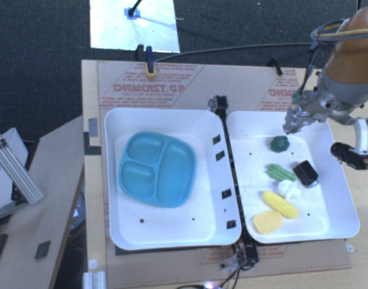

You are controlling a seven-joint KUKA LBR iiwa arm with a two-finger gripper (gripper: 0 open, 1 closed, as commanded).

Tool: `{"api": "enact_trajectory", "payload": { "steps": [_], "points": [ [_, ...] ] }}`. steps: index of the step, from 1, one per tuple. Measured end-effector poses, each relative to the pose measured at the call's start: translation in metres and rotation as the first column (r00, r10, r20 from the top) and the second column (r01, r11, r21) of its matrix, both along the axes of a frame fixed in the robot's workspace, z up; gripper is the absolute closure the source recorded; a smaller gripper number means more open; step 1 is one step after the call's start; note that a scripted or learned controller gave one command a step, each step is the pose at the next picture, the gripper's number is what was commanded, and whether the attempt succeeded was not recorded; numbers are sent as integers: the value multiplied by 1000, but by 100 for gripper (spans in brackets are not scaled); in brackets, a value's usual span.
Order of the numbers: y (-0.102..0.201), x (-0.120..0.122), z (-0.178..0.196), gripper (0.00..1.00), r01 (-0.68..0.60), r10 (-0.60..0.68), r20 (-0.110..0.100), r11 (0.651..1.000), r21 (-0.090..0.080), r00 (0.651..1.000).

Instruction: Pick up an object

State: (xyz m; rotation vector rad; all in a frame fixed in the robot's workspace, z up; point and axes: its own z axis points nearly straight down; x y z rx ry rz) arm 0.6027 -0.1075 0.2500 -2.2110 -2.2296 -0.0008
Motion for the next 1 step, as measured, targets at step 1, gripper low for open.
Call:
{"api": "enact_trajectory", "payload": {
  "steps": [1],
  "points": [
    [47,-15,4,100,-1,1,0,1000,0,1000]
  ]
}}
